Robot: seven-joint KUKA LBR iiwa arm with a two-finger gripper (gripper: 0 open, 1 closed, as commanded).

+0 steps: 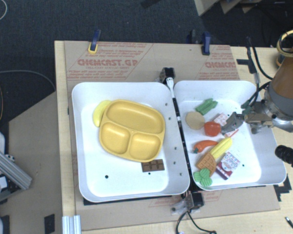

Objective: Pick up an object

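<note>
Left bin [83, 145]: we see a divided plate [131, 130] mid-bin, a chocolate bar [153, 166] just before it.
Right bin [268, 167]: we find toy foods [212, 145] along its left edge, the gripper [233, 123] just right of them.

The arm [285, 84] enters from the right edge of the view, its orange band uppermost and the grey wrist section below it. From the wrist, dark cabling and fittings lead leftward to the pincer [232, 122], which sits low and points left and slightly down. Its metal tip is small and partly blurred.
</note>
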